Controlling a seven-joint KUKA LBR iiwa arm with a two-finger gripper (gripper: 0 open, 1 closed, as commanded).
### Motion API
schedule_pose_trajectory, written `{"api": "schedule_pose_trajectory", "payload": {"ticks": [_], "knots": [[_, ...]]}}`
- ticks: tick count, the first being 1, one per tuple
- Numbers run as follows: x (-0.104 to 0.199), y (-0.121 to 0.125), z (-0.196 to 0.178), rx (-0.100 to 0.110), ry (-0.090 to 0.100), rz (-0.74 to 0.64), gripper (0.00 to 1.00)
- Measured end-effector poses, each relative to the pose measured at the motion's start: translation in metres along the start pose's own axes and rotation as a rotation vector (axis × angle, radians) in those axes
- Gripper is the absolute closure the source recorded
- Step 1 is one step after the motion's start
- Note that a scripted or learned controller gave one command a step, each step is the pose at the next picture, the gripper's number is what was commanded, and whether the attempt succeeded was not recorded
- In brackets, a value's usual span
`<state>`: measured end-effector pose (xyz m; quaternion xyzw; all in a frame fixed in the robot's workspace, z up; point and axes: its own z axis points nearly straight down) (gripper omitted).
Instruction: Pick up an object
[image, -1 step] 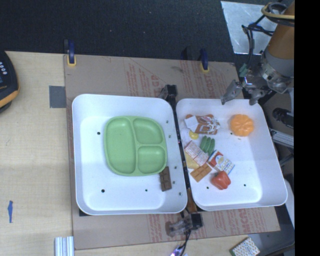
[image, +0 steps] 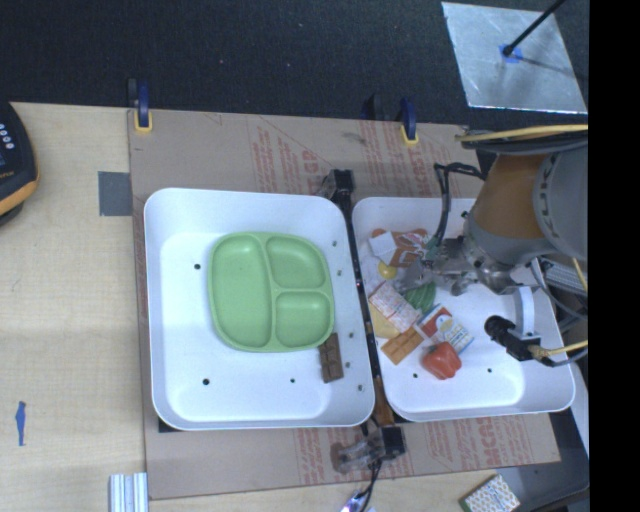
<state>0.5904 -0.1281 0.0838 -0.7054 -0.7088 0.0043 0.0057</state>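
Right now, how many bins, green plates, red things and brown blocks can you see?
White bins: 2, the left bin and the right bin
Green divided plates: 1, the green plate in the left bin
Red round things: 1, the red thing in the right bin
Brown blocks: 1, the brown block beside the plate
Total: 5

The bench is pale wood, and a brown cardboard sheet lies flat on it. Two white bins rest on the sheet: the left bin near its middle, the right bin touching that bin's right side. Left of the sheet, a grey tape patch sticks to the wood. Two blue clamps grip the sheet's far edge.
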Motion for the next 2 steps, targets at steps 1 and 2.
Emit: {"api": "schedule_pose_trajectory", "payload": {"ticks": [1, 2], "knots": [[-0.003, 0.004, -0.019, -0.010, -0.004, -0.002, 1.00], [0.068, -0.011, -0.113, -0.017, 0.000, -0.005, 1.00]]}}
